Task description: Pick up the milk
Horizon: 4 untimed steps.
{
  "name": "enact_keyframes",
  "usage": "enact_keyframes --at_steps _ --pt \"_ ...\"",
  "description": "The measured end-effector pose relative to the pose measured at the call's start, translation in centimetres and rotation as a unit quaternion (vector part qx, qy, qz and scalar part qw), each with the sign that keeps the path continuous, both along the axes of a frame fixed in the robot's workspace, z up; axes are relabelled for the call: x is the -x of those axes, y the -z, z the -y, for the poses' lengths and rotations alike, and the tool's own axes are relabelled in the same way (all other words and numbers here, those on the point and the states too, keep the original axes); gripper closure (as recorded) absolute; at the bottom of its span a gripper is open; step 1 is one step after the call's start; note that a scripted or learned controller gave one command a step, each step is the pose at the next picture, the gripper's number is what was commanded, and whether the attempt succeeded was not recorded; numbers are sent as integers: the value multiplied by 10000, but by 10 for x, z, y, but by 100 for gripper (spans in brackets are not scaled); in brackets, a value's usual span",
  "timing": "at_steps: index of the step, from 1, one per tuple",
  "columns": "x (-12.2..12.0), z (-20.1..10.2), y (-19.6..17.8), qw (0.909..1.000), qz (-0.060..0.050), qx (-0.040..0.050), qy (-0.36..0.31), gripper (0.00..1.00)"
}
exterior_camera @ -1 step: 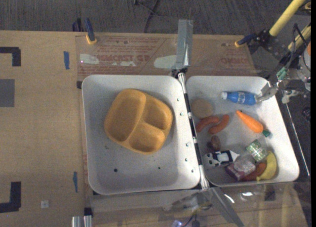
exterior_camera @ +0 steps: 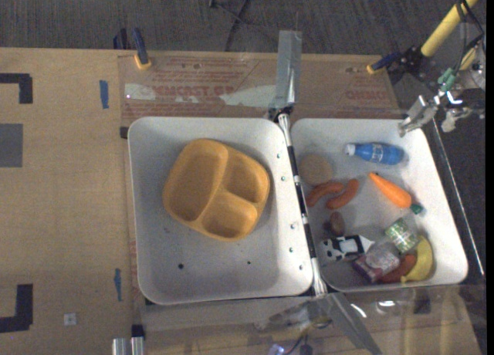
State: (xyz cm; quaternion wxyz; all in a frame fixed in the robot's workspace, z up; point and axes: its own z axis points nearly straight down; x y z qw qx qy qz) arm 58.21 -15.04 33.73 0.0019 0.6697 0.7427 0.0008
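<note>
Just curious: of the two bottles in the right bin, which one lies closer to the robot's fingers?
The blue bottle, lying at the bin's far side, just below the gripper. The clear green-labelled bottle sits farther away, by the banana.

**Count of things on the bench**

Two white bins (exterior_camera: 154, 268). One yellow divided plate (exterior_camera: 216, 189). One blue bottle (exterior_camera: 376, 153), one carrot (exterior_camera: 390, 191), one sausage (exterior_camera: 333, 191), one banana (exterior_camera: 421, 265), one cow-patterned milk carton (exterior_camera: 344, 248), one round brown bun (exterior_camera: 316, 167).
</note>
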Motion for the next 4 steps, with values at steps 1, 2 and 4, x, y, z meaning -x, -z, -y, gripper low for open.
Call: enact_keyframes --at_steps 1,2,4 --pt "-19 -102 82 9994 -15 -6 -337 0" --pt "34 -182 153 9993 -19 -7 -386 0" --pt "88 -172 152 9991 -30 -9 -432 0"
